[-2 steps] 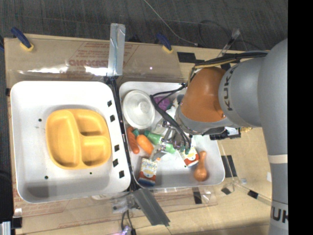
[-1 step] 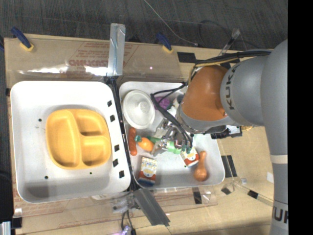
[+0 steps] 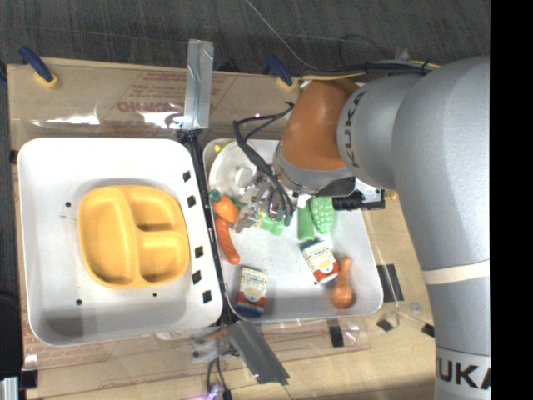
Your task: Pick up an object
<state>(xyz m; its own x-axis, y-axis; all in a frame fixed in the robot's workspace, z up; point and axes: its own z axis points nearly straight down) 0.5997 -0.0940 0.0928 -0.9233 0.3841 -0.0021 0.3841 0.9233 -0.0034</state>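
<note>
Dark carpet surrounds your cardboard-lined worktop (image 3: 75, 90), where two white bins sit side by side. Your pincer (image 3: 260, 200) is low in the right bin (image 3: 366, 257), in a crowded cluster. Whether its tips are apart or together you cannot tell. The likeliest target, a green item (image 3: 272, 221), lies right under it, seemingly touching; an orange carrot-like piece (image 3: 225, 211) sits just beside, toward the divider. Farther off lie a small carton (image 3: 319, 259) and a can (image 3: 251, 288). Beyond the divider, a yellow tray (image 3: 133, 233) occupies the left bin (image 3: 42, 223), well apart.
</note>
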